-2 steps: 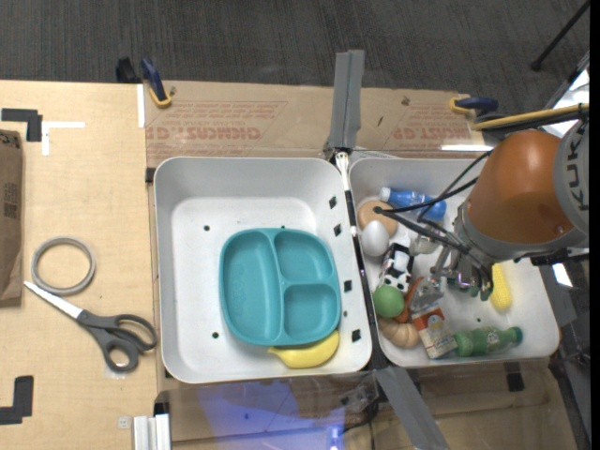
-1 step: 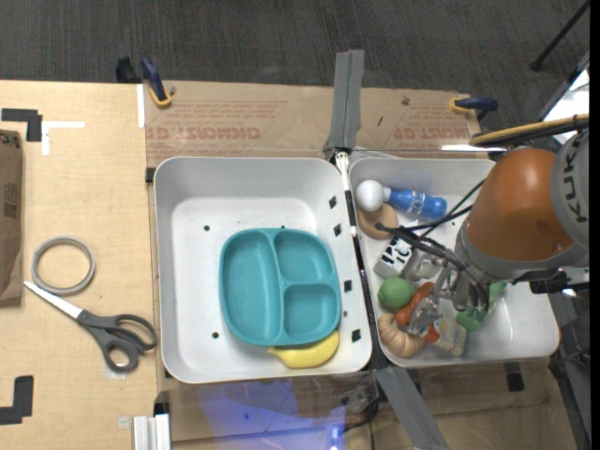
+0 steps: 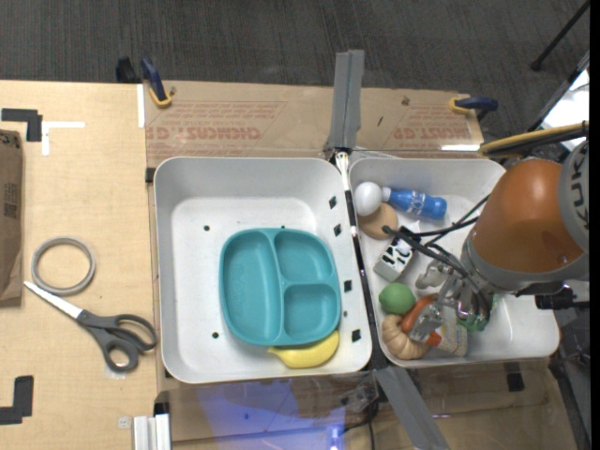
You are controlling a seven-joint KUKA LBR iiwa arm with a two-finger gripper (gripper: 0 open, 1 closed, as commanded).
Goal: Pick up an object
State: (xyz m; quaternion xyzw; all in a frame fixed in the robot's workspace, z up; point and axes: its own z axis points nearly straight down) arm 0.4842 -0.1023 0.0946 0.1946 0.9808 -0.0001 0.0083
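Grey carpet lay behind the bench, whose cardboard and wood top carried two shallow white bins side by side. The gripper point(image 3: 448, 309) was low in the right bin point(image 3: 525, 340), among a pile of small things, and I cannot tell whether it was wide or narrow, or whether it held something, because wires and metal parts covered it. The most likely thing to pick was the small orange piece point(image 3: 415, 317), perhaps a toy carrot, which lay just beside the gripper, between the green ball point(image 3: 397, 298) and the tan ridged toy point(image 3: 403, 342) at the front wall. By my judgement it was light and stiff plastic, a little slippery, so a grip across its narrow middle would suit it better than one at its end. The green ball looked smooth and round and could roll out of a pinch. Further back in the same bin were a white die with black dots point(image 3: 395, 259), a round tan object point(image 3: 380, 221), and a blue bottle with a white cap point(image 3: 401, 201). In the left bin point(image 3: 187, 214) rested a teal divided plate point(image 3: 279, 286) with a yellow banana point(image 3: 307, 353) partly under its front edge. Well apart, on the wood at the left, lay a roll of tape point(image 3: 64, 264) and scissors point(image 3: 101, 327).
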